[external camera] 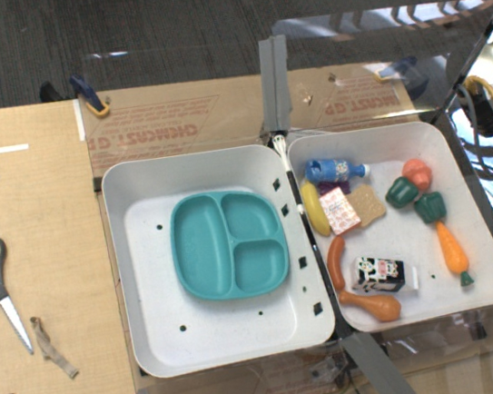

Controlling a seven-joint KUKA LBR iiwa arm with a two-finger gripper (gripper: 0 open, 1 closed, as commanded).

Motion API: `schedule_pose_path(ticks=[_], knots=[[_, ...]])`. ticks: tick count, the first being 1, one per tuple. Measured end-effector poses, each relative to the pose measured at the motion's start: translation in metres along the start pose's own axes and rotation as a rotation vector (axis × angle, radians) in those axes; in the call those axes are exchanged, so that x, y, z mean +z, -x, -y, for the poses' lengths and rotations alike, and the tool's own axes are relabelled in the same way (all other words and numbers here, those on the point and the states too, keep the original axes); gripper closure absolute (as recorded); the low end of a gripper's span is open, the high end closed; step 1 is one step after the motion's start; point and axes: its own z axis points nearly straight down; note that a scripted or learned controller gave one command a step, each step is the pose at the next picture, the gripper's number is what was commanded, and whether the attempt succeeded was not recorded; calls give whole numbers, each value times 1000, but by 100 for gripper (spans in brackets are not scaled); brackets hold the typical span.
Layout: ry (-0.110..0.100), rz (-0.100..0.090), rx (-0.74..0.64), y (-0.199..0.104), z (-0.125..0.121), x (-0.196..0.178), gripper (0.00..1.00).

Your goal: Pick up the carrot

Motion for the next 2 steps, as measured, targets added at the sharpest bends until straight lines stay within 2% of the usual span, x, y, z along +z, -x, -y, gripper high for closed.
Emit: schedule_pose_path(ticks=[1, 2], knots=[[-8, -2, -2, -2, 3, -9, 100], [7, 7, 10, -2, -3, 18, 100]])
